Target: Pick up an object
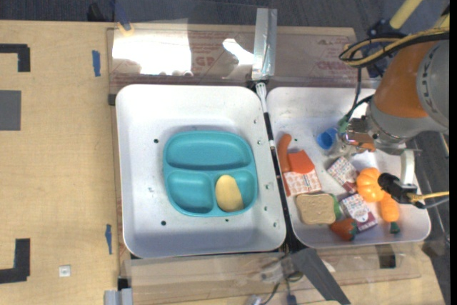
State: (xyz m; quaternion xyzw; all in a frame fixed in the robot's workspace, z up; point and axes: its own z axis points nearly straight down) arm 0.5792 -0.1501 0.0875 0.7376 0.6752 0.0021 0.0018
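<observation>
Tan bread slice [315, 208] at the near edge of the right bin [421, 233], touching a red piece [343, 228] and a printed packet [357, 209]. Just behind these lie a small orange fruit [389, 209], an orange pepper [368, 182], a second packet [341, 170] and an orange-topped carton [301, 173]. In the left bin [136, 153], a teal tray [203, 153] holds a yellow potato [228, 193] in its near right compartment. Farther back in the right bin are a red-orange sausage [284, 148] by the left wall and a blue cup [326, 140]. The gripper [351, 133] hangs just right of the cup, beyond the second packet. Whether it is open, closed or touching anything cannot be told. Both bins rest on a wooden surface [57, 153].
</observation>
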